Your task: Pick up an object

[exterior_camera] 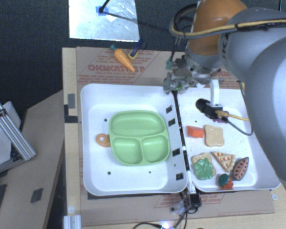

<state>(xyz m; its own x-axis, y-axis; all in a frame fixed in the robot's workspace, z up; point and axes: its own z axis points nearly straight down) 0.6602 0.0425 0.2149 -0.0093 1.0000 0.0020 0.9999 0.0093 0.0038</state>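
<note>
1. Camera view places the gripper at the far end of the bench, above the strip where the two bins meet, with nothing seen in its grasp. We cannot tell from this angle whether it is wide or narrow.
2. We take the orange block as the likeliest target. It lies flat on the floor of the bin on the picture's right, close to the dividing wall and about midway along it.
3. Governing relation: the block lies from the gripper toward the near edge of the bench and slightly toward the picture's right. In our judgement the arm must travel along the divider toward the front, then descend. No crossing into the other bin is needed.
4. The block's long axis runs across the picture, roughly square to the divider. We judge that a grasp across its short side would suit best.
5. A slice of toast sits just beside the block on the side away from the divider, with a thin gap between them. We note a risk of nudging it on descent. A pizza slice and a green leaf lie nearer the front, apart from the block.
6. The bin on the picture's left holds a green divided plate and a small orange ring. A carrot lies outside both bins, beyond the far rim.
</note>
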